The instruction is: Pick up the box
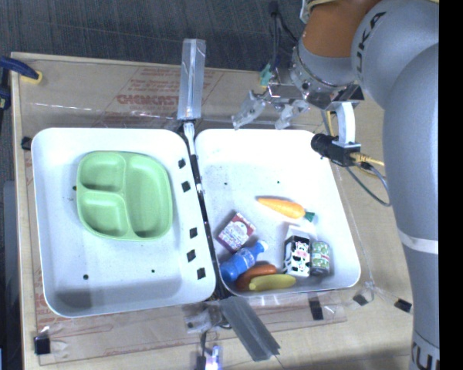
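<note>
Camera view shows the gripper (268, 116) hanging with its fingers spread apart, holding nothing, just past the far edge of the right bin (341, 206). The box (236, 232) lies inside the right bin, near its left wall, beside a blue bottle (240, 262) and well apart from the gripper.

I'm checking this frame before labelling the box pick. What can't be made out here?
- Box, camera view: its printing is too small to read.
- Bottle: its lower end is tucked among the banana and neighbouring items.
- Gripper: hovering above the right bin's far rim, nothing between its open fingers.
</note>
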`<control>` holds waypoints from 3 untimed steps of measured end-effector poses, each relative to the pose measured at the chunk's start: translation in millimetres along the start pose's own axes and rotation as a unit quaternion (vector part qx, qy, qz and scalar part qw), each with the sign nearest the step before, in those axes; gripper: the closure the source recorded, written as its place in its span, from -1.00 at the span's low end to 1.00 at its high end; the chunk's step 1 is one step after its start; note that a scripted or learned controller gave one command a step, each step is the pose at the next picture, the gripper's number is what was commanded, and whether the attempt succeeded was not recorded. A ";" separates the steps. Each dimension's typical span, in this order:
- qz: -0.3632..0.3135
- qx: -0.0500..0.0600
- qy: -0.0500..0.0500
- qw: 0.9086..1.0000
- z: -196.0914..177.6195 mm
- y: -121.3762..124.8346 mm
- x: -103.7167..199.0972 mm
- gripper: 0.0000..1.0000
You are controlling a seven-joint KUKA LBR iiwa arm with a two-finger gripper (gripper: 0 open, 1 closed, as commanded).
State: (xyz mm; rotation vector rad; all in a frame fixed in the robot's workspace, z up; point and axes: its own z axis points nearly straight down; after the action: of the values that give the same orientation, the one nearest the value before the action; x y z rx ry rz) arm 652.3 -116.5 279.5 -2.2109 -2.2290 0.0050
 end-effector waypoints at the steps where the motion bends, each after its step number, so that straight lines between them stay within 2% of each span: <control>1: 0.111 0.001 0.001 0.994 124.3 -100.1 15.0 -1.00; 2: 0.142 -0.007 -0.005 0.990 185.7 -148.3 11.0 -1.00; 3: 0.137 -0.005 -0.003 0.991 176.7 -147.8 14.7 1.00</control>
State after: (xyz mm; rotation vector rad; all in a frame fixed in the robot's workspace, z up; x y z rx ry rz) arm 503.8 -103.1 103.3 -2.5033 -1.9128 0.0004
